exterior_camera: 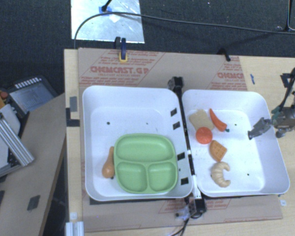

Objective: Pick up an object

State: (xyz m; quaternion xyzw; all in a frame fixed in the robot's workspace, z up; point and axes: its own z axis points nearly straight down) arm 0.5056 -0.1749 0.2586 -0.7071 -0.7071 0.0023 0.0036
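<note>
The right bin (265,181) holds several toy foods: a pale bread piece (198,118), an orange carrot (218,120), a red tomato (204,135), an orange waffle-like cracker (218,150) and a cream croissant (221,174). My gripper (259,128) hangs over the right bin's right side, well to the right of the foods, with nothing seen between its grey fingers. The arm enters at the frame's right edge.
The left bin (96,107) holds a green three-compartment plate (145,162) and a tan drumstick-like piece (108,164) beside it. A black clip divider (183,132) runs between the bins. Cables and a metal sheet (107,13) lie beyond the bench.
</note>
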